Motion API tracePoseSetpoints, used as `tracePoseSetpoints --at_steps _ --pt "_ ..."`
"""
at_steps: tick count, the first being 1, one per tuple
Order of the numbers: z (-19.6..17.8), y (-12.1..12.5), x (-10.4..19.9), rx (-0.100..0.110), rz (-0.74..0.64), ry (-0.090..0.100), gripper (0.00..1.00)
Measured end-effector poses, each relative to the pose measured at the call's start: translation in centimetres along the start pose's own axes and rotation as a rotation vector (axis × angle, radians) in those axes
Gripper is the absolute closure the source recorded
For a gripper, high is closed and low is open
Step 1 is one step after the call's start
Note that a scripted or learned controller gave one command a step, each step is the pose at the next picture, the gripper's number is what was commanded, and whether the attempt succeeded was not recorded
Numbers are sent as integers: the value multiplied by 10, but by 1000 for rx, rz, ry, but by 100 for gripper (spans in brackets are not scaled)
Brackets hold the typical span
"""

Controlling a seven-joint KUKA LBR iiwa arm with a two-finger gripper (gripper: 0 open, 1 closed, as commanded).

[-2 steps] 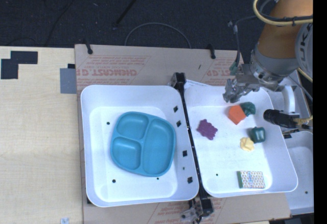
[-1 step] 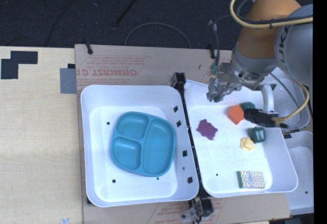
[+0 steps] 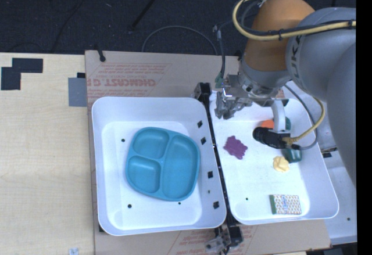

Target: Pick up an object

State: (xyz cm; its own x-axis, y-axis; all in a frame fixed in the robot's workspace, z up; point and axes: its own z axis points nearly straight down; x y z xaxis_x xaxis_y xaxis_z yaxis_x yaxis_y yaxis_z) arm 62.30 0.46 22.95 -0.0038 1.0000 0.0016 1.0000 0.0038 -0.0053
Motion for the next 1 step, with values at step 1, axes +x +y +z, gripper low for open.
tracePoseSetpoints --at_steps 1 --pt "-9 -1 56 -3 -1 0 100"
